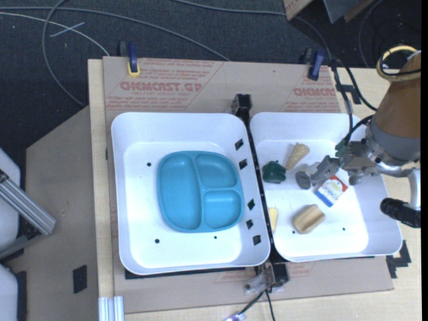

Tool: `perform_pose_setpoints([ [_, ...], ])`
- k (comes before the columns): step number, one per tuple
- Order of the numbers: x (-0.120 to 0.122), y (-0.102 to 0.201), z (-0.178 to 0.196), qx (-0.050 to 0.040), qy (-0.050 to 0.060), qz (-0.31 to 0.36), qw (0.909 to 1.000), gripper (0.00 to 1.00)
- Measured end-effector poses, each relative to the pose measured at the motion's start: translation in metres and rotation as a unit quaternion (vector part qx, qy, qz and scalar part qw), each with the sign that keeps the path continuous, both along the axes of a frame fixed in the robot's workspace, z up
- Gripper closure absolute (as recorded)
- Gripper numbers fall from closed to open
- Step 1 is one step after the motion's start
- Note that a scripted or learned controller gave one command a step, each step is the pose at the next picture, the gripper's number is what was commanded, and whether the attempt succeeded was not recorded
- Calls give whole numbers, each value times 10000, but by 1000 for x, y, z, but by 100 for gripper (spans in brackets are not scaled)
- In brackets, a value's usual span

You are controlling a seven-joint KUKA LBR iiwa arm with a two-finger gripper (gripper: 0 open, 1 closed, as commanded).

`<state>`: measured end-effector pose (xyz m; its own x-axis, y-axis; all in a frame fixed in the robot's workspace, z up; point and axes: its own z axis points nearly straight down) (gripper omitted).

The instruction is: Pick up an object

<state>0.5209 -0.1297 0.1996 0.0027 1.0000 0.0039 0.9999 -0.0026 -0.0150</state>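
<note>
From my station I see the arm (401, 122) reaching in from the right over the right bin (354, 246); its pincer (319, 173) sits low among the objects there, and I cannot tell how it stands. Just beside it lies a small white packet with red and blue print (332, 191); a dark green object (273, 172) rests near the divider; a pale cone-shaped piece (297, 155) lies above and between them; a tan block (308, 219) sits toward the front; a small yellow piece (272, 218) hugs the bin's left wall. The left bin (130, 199) carries a blue divided plate (200, 190); both bins rest on the surface (167, 82).
</note>
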Motion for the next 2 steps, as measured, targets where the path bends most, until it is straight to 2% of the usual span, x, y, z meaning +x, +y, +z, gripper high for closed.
perform_pose_setpoints([
  [1, 3, 0, 6, -11, -67, 16, 10000, 0],
  [2, -1, 2, -57, -3, -31, 12, 10000, 0],
])
